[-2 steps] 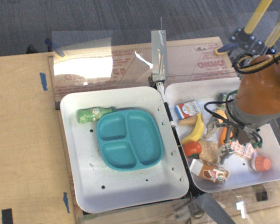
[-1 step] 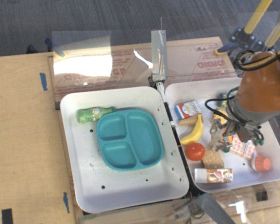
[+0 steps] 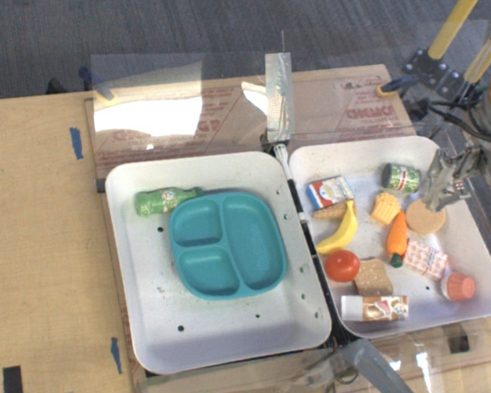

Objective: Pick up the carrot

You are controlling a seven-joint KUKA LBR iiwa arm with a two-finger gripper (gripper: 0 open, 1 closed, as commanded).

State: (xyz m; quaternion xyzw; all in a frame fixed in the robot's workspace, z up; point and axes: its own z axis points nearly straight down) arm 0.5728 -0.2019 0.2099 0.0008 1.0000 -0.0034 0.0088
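The carrot (image 3: 396, 236) lies just right of the banana (image 3: 342, 230), free for grasping (nothing pins it); the gripper (image 3: 442, 185) hovers beyond the carrot, its opening impossible to tell

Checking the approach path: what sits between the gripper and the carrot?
In the camera view, a round tan disc lies between the gripper and the carrot, beside the carrot's top end.

No legible text (cardboard print blurred)
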